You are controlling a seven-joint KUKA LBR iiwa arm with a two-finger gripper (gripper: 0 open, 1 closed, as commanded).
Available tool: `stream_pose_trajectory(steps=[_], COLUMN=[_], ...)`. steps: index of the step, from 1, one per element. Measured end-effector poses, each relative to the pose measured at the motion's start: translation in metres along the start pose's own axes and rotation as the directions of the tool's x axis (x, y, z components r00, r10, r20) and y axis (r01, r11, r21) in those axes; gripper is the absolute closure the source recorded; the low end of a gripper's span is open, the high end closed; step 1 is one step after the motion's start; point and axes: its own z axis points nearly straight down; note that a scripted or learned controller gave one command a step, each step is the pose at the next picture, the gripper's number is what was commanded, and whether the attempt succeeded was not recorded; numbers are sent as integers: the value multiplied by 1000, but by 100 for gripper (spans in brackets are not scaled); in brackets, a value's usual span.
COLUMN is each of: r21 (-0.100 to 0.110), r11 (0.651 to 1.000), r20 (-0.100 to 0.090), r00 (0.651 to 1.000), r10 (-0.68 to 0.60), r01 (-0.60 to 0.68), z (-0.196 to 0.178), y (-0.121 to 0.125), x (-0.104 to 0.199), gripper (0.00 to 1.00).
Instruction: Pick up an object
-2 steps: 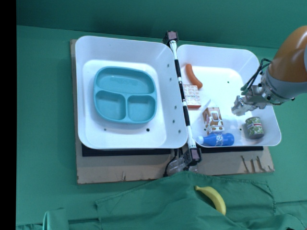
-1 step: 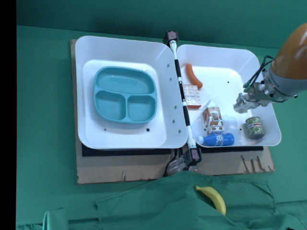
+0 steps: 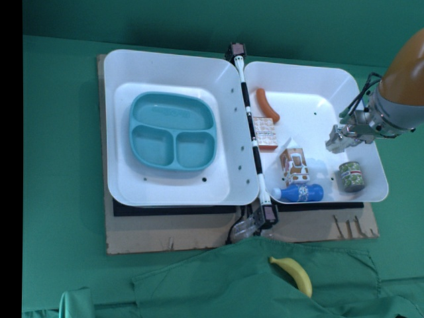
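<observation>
My gripper [image 3: 336, 142] hangs over the right white bin [image 3: 311, 88], near its right wall; whether it is open or closed I cannot tell, and nothing shows in it. Just below it stands the small green can [image 3: 350, 176], the closest thing to take. The blue plastic bottle [image 3: 301, 193], small carton [image 3: 294, 166], orange-patterned box [image 3: 265, 133] and red sausage [image 3: 267, 105] lie apart, leaving me room around each. The teal divided plate [image 3: 173, 130] rests in the left bin [image 3: 132, 68].

tool [image 3: 338, 142] over right bin [image 3: 311, 101] | green can [image 3: 350, 176] just below | teal tray [image 3: 173, 130] left bin
</observation>
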Motion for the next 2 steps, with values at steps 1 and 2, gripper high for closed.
stream_pose_trajectory(steps=[1,2], r21=[-6,7], r11=[1000,1000], r20=[3,-7], r00=[1000,1000], r10=[3,-7], r01=[-3,7], z=[-12,60], y=[1,-44], x=[-1,-10], gripper=[100,100])
